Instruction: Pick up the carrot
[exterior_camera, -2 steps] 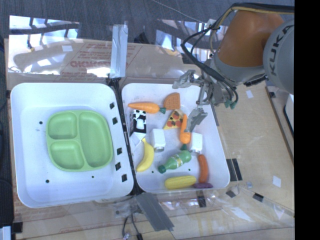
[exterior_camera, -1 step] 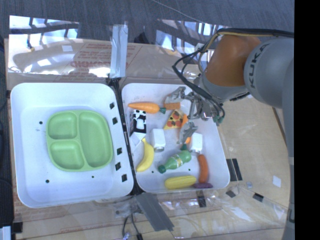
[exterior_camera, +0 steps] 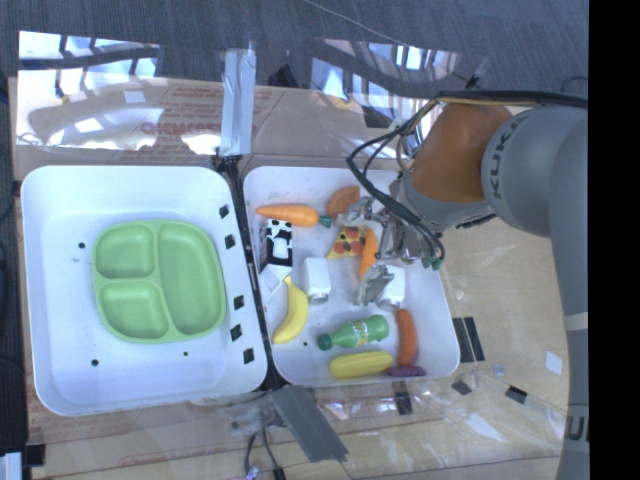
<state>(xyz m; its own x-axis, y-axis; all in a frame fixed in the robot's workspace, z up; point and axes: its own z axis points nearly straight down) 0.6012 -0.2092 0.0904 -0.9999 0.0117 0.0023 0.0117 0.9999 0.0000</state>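
While the gripper (exterior_camera: 378, 268) hangs low in the right bin (exterior_camera: 440, 298) and you cannot tell how it is set, the carrot (exterior_camera: 289, 213) lies untouched up and to its left, so the whole pick remains ahead

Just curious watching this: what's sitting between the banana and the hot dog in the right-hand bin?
In the camera view, a green bottle lies on its side between the banana and the hot dog, with a yellow item just below it.
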